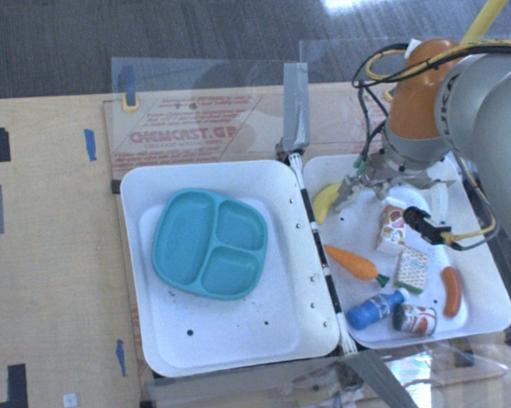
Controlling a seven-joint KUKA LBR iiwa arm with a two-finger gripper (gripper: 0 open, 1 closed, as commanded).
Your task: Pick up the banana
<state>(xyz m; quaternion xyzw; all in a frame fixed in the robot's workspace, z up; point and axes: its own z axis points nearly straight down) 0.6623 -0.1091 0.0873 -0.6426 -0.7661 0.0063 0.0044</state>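
Note:
A yellow banana [324,202] lies at the back left of the right bin [493,300], close to the divider. My gripper [352,188] hangs just right of it, fingers spread apart and reaching toward the banana's upper end. Nothing sits between the fingers. The grey arm with its orange band [418,100] comes in from the upper right and covers the bin's back right corner.
The right bin also holds a carrot [354,264], a small carton [392,229], a green-white packet [411,271], a blue bottle [373,310], a can [414,320], a sausage [453,290]. A teal divided plate [210,243] rests in the left bin [160,336].

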